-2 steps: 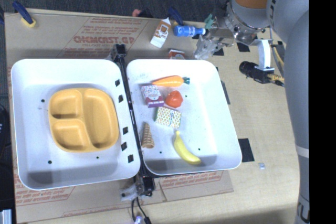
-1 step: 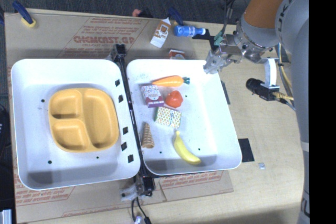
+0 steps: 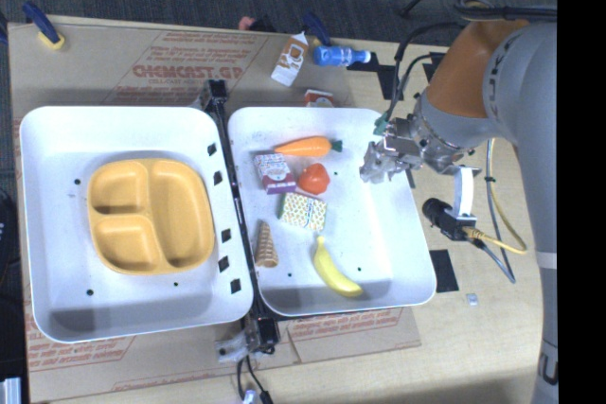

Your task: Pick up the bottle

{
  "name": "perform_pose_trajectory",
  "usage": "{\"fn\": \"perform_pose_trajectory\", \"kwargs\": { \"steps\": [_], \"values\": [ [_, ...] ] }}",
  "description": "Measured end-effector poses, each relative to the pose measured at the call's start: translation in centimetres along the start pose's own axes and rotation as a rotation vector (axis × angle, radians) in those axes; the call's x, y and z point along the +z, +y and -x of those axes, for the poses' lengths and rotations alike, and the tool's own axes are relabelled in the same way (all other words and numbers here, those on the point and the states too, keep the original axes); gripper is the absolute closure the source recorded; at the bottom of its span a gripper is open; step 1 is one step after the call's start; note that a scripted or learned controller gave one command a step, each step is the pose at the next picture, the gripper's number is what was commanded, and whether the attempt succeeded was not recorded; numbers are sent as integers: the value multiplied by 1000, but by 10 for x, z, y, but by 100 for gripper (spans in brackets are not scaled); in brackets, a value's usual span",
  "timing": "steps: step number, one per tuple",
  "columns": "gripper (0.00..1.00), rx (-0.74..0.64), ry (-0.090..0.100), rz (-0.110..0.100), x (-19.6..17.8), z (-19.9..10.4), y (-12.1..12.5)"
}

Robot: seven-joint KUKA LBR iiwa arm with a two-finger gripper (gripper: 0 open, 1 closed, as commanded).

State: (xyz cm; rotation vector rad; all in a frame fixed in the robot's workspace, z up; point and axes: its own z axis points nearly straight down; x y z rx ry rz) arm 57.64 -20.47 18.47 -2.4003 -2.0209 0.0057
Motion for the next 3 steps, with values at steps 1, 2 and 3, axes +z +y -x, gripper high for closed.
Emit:
{"fn": "perform_pose_trajectory", "kwargs": {
  "steps": [1, 2, 3],
  "values": [
    [100, 22, 2, -1, 52, 6, -101],
    [100, -106, 1, 3, -10, 14, -99],
    [100, 148, 0, 3, -11, -10, -103]
  ]
}}
